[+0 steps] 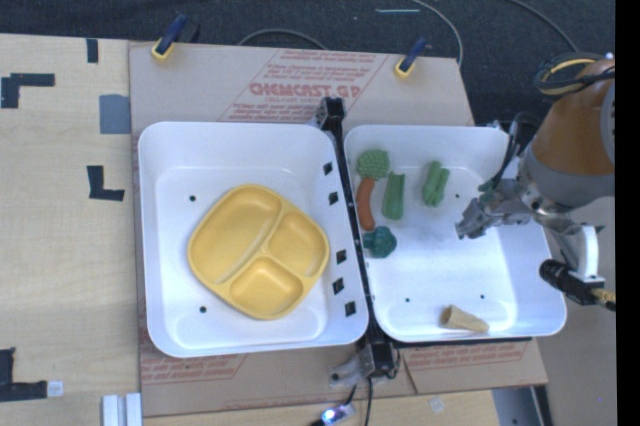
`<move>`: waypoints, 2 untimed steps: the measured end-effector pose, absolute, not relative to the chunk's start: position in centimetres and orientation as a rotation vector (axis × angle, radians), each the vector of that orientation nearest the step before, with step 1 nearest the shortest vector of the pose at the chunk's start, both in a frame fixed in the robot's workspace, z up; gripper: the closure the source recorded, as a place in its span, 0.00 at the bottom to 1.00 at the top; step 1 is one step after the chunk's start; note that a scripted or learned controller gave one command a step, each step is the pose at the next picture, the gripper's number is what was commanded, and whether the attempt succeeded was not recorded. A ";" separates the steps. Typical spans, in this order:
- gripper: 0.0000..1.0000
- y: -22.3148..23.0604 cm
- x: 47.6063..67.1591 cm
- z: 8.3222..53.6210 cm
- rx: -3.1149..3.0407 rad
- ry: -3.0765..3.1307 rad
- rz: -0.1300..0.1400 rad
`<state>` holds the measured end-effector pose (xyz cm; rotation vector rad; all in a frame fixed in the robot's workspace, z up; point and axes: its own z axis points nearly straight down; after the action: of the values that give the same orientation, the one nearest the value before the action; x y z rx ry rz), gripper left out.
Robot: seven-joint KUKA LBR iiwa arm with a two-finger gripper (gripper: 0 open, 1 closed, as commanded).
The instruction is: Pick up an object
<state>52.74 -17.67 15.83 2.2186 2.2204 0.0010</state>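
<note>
A: Camera view: hand sits over the right bin's right side, low, nothing visible in it. Can't tell how far open.

B: Pick candidates?

A: All right bin. Carrot with leafy top against the left wall, two green pieces beside it, broccoli below, tan wedge near front edge.

B: Left bin?

A: Yellow divided plate.

I see open floor across the right bin's middle; green pieces crowd its left wall, a tan wedge sits near the front rim.
</note>
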 end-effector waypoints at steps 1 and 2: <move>1.00 -17.3 53.5 20.3 2.217 2.221 0.002; 1.00 -17.3 53.6 22.1 2.219 2.222 0.001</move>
<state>53.57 -17.29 22.08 2.2191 2.2221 0.0007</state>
